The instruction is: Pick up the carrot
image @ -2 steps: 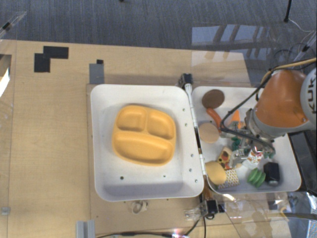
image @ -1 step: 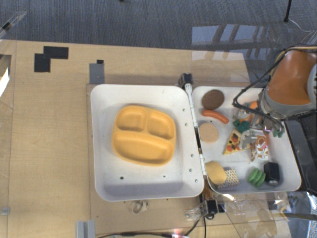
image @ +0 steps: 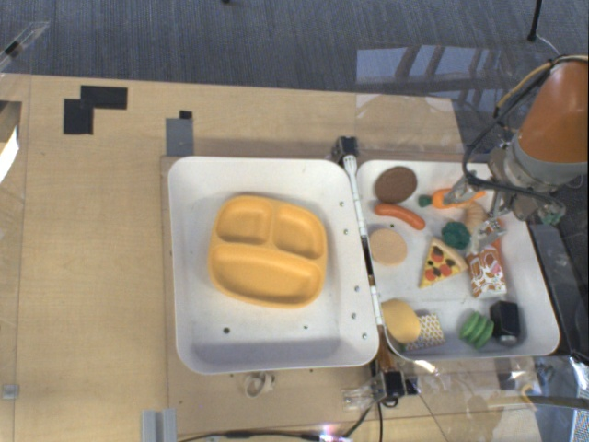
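A grey robot arm with an orange band hangs over the far right corner of the right-hand shallow white bin (image: 538,334), its gripper (image: 488,212) low beside the small orange carrot with a green top (image: 448,198), which lies near the bin's far edge. This looks like the approach step; next the gripper likely needs to centre over the carrot and descend. Whether it is open or closed cannot be told, and nothing visibly sits in its grasp.
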Controlling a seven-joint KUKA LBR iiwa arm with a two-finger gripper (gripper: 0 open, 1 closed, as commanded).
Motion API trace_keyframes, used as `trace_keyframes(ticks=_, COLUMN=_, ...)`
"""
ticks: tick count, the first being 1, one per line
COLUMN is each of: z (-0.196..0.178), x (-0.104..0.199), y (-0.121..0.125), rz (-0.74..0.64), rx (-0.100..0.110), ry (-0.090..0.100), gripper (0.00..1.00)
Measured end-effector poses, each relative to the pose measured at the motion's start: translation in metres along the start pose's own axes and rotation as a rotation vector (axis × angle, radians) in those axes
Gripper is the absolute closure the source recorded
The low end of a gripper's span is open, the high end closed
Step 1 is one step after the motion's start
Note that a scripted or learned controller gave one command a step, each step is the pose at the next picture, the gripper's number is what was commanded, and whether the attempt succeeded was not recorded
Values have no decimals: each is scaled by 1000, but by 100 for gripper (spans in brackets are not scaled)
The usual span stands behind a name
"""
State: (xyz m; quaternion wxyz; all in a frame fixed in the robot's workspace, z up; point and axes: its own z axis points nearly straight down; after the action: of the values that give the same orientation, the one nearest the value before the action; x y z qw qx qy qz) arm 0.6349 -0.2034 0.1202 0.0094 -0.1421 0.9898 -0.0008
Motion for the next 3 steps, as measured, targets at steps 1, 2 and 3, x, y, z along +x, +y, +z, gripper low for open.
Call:
trace_keyframes(ticks=1, z=-41, x=-38, y=-12, rz=116, rx=3, ry=-1, gripper=0)
trace_keyframes(ticks=2, z=32, x=-12, y=5, rz=51, rx=2, ry=6, gripper=0)
trace_keyframes(ticks=3, z=32, x=3, y=0, rz=341, rx=2, ry=6, gripper=0)
